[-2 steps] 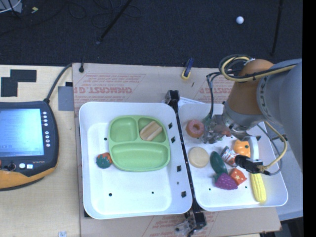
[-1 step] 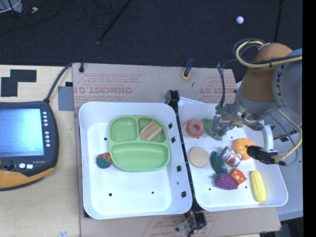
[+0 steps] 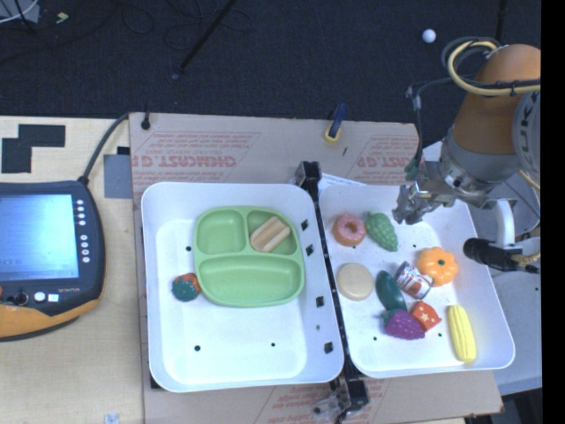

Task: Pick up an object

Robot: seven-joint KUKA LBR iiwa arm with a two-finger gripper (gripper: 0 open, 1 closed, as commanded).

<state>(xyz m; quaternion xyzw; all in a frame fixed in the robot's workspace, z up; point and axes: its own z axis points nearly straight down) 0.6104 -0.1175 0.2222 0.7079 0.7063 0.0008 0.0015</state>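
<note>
My gripper (image 3: 408,208) hangs over the far part of the right bin (image 3: 494,343), just right of a bumpy green vegetable (image 3: 382,230). Nothing shows between its fingers. The right bin holds a pink donut (image 3: 349,230), a beige round bun (image 3: 356,281), a dark green pepper (image 3: 388,290), a small red and white can (image 3: 411,280), an orange pumpkin (image 3: 438,266), purple grapes (image 3: 403,325), a small red piece (image 3: 425,314) and a yellow corn cob (image 3: 461,332).
The left bin (image 3: 177,352) carries a green divided plate (image 3: 247,256) with a bread piece (image 3: 270,233) in one compartment, and a strawberry (image 3: 185,287) beside the plate. A tablet pendant (image 3: 44,246) lies at far left. A black divider (image 3: 320,263) separates the bins.
</note>
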